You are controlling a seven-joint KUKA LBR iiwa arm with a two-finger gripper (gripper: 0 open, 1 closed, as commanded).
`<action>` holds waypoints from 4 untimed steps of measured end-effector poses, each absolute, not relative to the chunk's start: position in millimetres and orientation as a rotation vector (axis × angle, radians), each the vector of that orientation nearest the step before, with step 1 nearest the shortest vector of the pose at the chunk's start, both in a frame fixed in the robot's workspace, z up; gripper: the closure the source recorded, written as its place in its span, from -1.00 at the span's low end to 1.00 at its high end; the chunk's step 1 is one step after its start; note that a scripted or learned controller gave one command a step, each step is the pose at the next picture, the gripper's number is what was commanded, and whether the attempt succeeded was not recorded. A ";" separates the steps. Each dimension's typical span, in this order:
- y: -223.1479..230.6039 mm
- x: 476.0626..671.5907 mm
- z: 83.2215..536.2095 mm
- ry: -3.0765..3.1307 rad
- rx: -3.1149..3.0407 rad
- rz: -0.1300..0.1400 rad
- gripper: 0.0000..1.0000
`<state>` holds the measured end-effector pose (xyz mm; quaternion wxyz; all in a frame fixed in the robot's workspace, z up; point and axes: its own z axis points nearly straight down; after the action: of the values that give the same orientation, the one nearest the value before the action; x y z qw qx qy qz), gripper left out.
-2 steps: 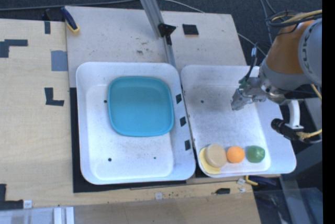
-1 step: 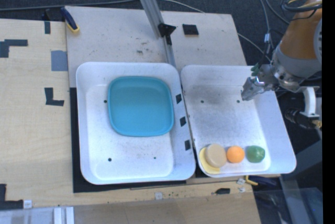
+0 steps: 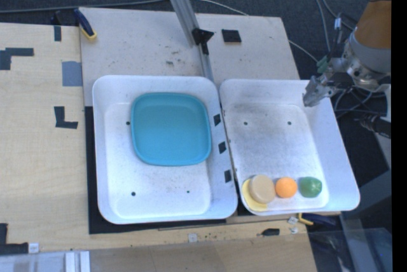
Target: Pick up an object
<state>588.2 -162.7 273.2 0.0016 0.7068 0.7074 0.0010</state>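
Three small objects — tan disc [image 3: 261, 188], orange ball [image 3: 286, 187], green ball [image 3: 310, 186] — lay at six o'clock from my end effector [image 3: 313, 94]; its grip state I couldn't tell.

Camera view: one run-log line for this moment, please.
pincer above right bin far-right rim | nothing seen held | beige disc, orange ball, green ball along near edge | blue plate in left bin

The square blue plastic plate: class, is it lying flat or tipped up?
Flat. The square blue plastic plate lies face up on the floor of the left white bin, its whole rim visible and no edge raised.
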 end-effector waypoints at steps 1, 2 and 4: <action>-162.6 588.5 294.7 2.221 2.220 0.001 1.00; -107.0 575.6 283.4 2.226 2.218 0.000 1.00; -8.6 564.9 246.7 2.227 2.219 -0.001 1.00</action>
<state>564.9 -8.6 246.7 -0.0009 0.7058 0.7084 -0.0005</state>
